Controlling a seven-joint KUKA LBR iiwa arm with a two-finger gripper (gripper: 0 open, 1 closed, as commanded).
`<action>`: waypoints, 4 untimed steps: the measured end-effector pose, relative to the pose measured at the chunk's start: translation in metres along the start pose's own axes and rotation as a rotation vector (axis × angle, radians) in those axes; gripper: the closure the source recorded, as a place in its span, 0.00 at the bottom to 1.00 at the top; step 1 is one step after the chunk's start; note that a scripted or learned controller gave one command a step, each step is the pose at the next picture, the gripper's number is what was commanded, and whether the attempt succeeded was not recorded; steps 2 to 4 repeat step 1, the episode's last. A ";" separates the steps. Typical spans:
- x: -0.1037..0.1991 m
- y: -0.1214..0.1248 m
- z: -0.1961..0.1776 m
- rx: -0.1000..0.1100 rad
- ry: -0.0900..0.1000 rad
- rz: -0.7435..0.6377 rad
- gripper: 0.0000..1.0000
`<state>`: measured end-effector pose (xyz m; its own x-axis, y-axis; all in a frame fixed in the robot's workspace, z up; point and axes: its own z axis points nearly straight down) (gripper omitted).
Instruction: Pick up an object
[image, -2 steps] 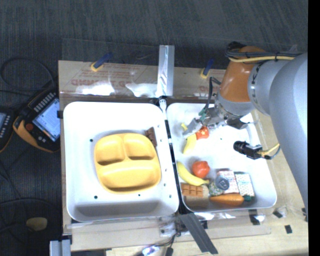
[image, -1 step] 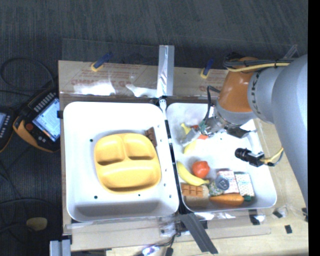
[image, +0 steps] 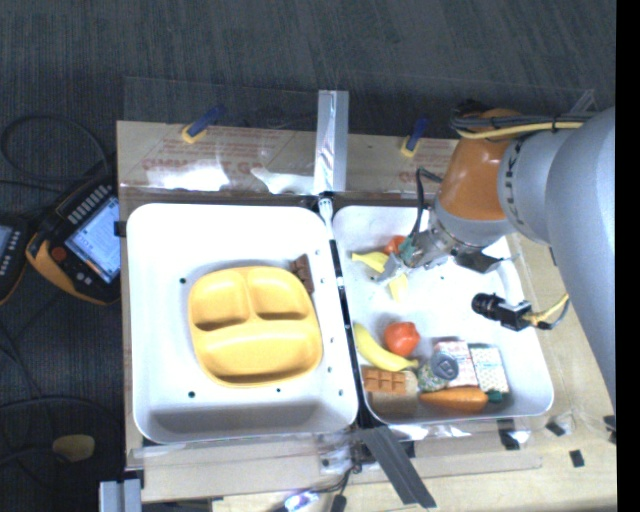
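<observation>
My gripper (image: 408, 254) reaches down into the far left part of the right bin (image: 520, 350), below the arm's orange band. Right beside it lie a small yellow banana-like piece (image: 368, 262), a small orange-red item (image: 397, 243) and a pale yellow scrap (image: 397, 288). Whether the gripper touches any of them is unclear. Nearer the front of that bin sit a banana (image: 368, 348), a red tomato (image: 402, 337), a waffle (image: 388, 381), a carrot (image: 455, 400) and two small cartons (image: 470, 365).
The left bin (image: 160, 250) holds a yellow divided plate (image: 255, 325), with a small brown item (image: 302, 270) at its far right corner. A black part with a cable (image: 500, 308) hangs over the right bin. A handheld controller (image: 85, 240) lies off the bench at left.
</observation>
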<state>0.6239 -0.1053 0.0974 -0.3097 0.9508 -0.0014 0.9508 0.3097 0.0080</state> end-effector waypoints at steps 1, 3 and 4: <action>0.073 0.040 -0.084 0.012 0.000 0.163 1.00; 0.073 0.040 -0.084 0.012 0.000 0.163 1.00; 0.073 0.040 -0.084 0.012 0.000 0.163 1.00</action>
